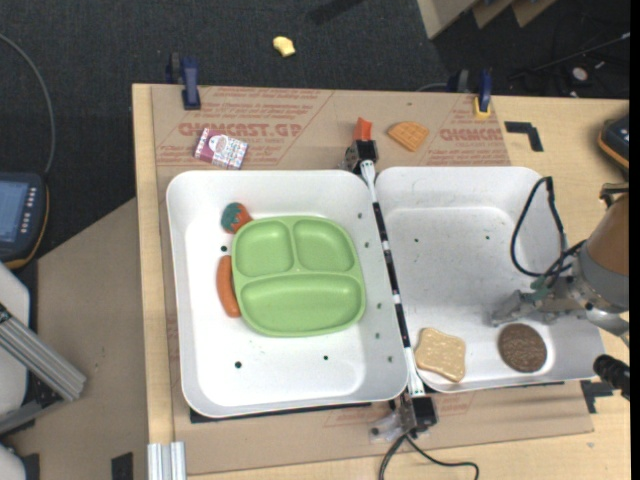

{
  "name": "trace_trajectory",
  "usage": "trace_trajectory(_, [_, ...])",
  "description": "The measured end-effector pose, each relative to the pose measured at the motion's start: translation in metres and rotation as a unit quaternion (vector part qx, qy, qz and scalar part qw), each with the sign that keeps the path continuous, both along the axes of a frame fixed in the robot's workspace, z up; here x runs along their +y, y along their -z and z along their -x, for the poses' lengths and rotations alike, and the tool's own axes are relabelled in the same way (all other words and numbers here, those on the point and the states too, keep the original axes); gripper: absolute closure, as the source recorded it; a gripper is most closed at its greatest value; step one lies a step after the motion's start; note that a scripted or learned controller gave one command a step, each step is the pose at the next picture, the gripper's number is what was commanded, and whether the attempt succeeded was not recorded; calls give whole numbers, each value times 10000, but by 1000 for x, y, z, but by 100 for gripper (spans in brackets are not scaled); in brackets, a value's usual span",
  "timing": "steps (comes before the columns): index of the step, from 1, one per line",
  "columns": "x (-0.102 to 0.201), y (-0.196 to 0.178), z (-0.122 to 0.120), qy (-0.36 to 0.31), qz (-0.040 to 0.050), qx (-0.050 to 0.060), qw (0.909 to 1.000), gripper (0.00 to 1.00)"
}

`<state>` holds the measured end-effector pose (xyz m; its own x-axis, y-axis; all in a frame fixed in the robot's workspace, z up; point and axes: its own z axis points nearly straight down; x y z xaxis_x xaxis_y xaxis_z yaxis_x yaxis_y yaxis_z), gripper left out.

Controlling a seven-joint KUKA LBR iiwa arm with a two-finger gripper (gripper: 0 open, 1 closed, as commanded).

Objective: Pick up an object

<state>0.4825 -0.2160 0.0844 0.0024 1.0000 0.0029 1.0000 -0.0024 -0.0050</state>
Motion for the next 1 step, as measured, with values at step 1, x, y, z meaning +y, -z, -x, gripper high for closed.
trace_trajectory(1, [2, 0, -23, -20, 26, -39, 10000, 0])
